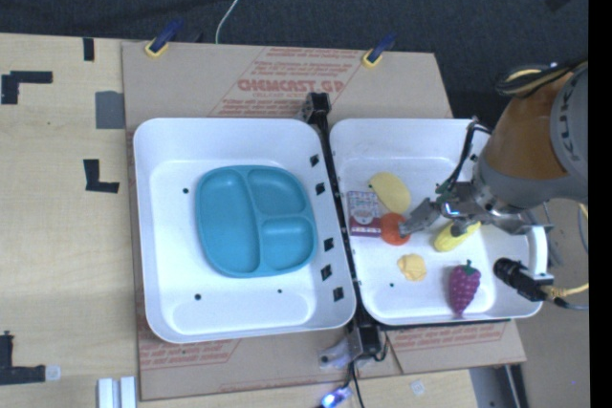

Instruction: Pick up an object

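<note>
Red "CHEMCAST GP" lettering marks the cardboard sheet (287, 83) under both bins.

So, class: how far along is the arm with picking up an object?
Done: the gripper is down in the right white bin, beside the red round toy. In hand: nothing visibly lifted. Left: grasping and raising one item, perhaps that toy or the yellow banana-shaped piece.

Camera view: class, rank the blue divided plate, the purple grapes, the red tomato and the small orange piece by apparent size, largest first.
1. Blue divided plate, by far.
2. Purple grapes.
3. Red tomato and small orange piece look alike, and the arm partly hides the tomato; unranked.
</note>
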Available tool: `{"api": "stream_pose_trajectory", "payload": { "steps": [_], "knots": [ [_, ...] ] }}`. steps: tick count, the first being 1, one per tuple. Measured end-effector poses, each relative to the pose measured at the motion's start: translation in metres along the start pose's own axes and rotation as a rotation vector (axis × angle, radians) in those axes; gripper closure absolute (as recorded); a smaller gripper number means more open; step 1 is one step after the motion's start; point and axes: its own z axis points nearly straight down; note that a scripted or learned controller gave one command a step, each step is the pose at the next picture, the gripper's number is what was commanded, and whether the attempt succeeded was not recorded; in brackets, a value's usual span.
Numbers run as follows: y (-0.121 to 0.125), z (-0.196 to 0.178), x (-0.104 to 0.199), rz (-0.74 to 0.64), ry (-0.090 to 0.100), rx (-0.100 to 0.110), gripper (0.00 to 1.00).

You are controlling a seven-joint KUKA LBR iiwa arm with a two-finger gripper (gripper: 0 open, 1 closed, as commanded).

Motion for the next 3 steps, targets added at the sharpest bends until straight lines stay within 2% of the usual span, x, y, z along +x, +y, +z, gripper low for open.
{"api": "stream_pose_trajectory", "payload": {
  "steps": [1, 2, 3],
  "knots": [
    [0.001, 0.052, 0.0, -0.002, -0.003, -0.01, 0.0],
    [0.002, 0.039, 0.0, -0.001, -0.005, -0.011, 1.0],
    [-0.004, -0.006, -0.004, -0.001, -0.003, -0.01, 1.0]
  ]
}}
